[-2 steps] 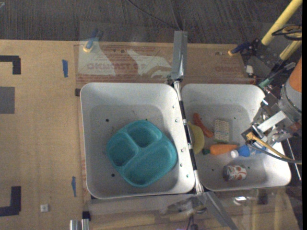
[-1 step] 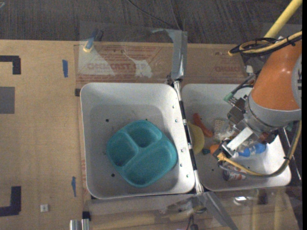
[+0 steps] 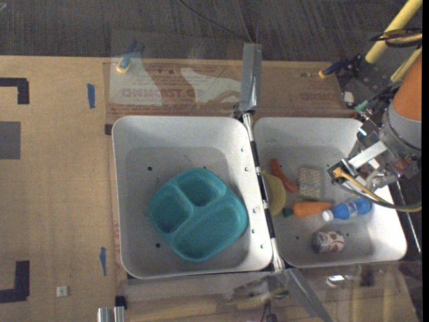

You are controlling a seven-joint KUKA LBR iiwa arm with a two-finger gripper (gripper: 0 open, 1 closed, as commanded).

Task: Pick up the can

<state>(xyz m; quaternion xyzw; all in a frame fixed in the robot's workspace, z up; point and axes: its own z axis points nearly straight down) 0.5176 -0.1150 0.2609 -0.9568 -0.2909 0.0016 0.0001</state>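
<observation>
A: Your claw (image 3: 345, 175) hangs over the right bin (image 3: 295, 136); I can't tell its state.

B: And the can (image 3: 328, 241)?

A: On its side near that bin's front wall, apart from the claw, beyond the bottle (image 3: 347, 210).

B: The arm (image 3: 405, 123)?

A: Reaching in from the right, wrist angled down.

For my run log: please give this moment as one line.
claw: above right bin | can: lying in bin, not held | left bin: teal tray
</observation>
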